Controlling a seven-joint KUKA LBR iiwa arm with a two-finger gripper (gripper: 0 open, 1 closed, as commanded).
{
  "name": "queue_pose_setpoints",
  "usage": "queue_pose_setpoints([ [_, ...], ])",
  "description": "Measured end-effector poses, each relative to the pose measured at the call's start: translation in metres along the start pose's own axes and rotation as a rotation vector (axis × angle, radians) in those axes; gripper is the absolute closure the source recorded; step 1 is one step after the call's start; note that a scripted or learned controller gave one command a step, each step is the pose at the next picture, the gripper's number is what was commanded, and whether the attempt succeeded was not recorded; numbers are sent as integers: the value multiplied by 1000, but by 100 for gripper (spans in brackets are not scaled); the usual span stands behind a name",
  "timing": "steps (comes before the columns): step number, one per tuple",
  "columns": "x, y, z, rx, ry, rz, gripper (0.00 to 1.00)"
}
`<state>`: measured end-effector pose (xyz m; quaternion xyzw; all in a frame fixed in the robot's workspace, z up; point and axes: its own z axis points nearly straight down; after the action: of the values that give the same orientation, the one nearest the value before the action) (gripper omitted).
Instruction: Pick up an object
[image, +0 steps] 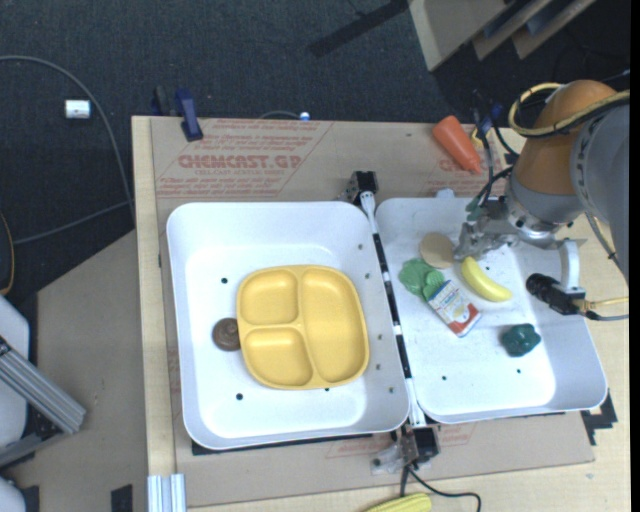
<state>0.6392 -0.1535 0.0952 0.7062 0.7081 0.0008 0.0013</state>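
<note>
Over the right bin (570, 375), the gripper (478, 238) hangs just above the banana's upper end; whether it is parted or closed I cannot tell. A clean grasp calls for dropping straight across the banana (484, 280) (curved, yellow, lying beside a tan disc (436, 249)), clear of the red-and-white packet (452, 305).

Reaching in from the right, the grey KUKA arm with its orange band (565, 135), pointing its two-finger metal gripper (478, 242) steeply downward, wrist bending low.
</note>
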Motion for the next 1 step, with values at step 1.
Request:
queue_pose_setpoints([
  [1,51,7,7,0,0,2,100],
])
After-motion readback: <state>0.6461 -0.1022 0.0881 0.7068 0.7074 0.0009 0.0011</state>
